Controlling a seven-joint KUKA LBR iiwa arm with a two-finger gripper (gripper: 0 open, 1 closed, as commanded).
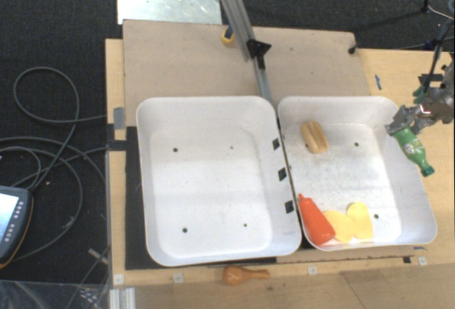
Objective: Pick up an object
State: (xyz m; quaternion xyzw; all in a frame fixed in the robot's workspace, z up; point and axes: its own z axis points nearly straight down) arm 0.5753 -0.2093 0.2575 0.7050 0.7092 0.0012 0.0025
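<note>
The gripper (407, 123) sits at the right rim of the right bin (419, 190), its metal fingers closed on the upper end of a green bottle (414, 148). The bottle hangs tilted below the gripper, its free end slanting down and to the right over the bin's rim. The arm's grey wrist (439, 105) runs off to the right behind the gripper.

Left of the gripper, well apart from it, a tan bread-like piece (313, 137) lies on the floor of the same bin near its back wall. Below and to the left of the gripper, in the bin's near corner, an orange-red piece (315, 221) lies against the left wall, and just beside it two pale yellow pieces (353, 222) rest touching each other.

Farther left of the gripper stands the left bin (153, 180), white, edge to edge with the right one; small black clips (282, 174) sit along the seam between them. Both bins rest on a counter (306, 62) of tan board. On the counter's near edge, below the bins and far down-left of the gripper, lies a small brown pear-shaped object (240, 274).

A grey metal pole (234, 6) slants across the back of the counter toward the seam. Around the counter is dark carpet (50, 16), with looping black cables (43, 130) and a hand-held pendant with a screen (13, 222) at the far left.
</note>
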